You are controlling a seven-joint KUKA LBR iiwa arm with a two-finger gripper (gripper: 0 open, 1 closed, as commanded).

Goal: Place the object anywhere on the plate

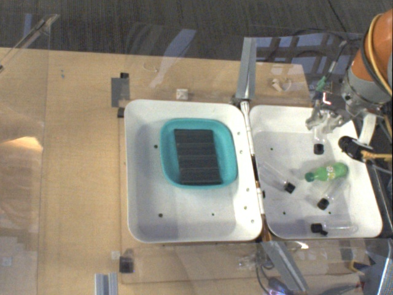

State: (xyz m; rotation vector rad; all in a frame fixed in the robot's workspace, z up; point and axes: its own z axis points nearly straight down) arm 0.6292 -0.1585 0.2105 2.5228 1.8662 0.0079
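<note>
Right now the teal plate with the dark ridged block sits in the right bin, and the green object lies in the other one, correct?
Not quite. The camera view shows the teal plate with the dark ridged block in the left bin; the green object lies in the other one, the right bin.

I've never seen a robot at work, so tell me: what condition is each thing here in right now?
Teal plate: flat in left bin, dark ridged block on it.
Green object: lying in right bin, untouched.
Gripper: over right bin's far edge, holding nothing visible.

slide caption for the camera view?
KUKA arm's gripper above right bin holding green bottle; teal plate waits in left bin.
</note>
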